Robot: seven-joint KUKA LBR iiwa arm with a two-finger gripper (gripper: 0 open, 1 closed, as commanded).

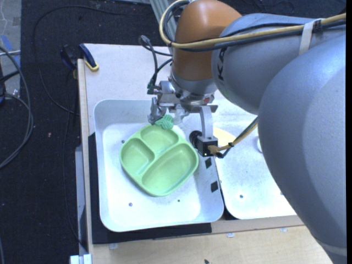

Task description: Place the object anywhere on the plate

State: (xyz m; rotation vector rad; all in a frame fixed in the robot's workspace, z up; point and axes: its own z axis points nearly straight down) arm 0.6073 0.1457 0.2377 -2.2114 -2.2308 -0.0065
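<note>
The gripper (163,116) hung over the far rim of the green plate (159,161) (three compartments) in the left bin (110,202). A small green object (164,123) sat at its fingertips, apparently clasped between them, just above the plate's edge.
</note>
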